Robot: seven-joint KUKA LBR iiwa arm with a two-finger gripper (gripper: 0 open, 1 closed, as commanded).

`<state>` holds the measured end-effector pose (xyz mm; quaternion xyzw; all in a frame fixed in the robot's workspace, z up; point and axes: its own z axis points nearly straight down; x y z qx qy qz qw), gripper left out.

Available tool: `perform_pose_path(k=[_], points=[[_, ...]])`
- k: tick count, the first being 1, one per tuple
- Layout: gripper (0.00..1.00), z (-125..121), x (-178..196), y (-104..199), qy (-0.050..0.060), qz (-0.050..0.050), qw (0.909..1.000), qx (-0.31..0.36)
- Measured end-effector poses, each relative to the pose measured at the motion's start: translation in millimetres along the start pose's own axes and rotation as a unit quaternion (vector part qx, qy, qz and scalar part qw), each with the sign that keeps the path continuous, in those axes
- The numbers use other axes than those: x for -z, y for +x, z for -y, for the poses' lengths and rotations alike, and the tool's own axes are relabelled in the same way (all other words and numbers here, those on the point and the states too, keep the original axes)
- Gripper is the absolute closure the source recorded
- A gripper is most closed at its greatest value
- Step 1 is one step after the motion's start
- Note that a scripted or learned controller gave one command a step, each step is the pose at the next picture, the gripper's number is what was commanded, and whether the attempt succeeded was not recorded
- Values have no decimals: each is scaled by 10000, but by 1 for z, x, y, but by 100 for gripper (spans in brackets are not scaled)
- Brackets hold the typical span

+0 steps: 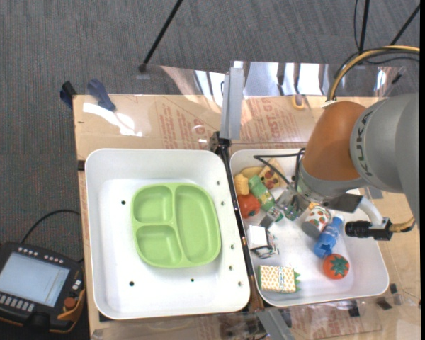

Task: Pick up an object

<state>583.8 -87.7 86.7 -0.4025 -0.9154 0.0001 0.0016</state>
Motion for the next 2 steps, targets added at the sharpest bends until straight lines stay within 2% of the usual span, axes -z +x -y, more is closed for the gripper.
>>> perform_pose_path(k=[1,2], points=[[0,3,0,2,5,-8,9993,-384],[0,48,13,-41,-5,9,9964,-847]])
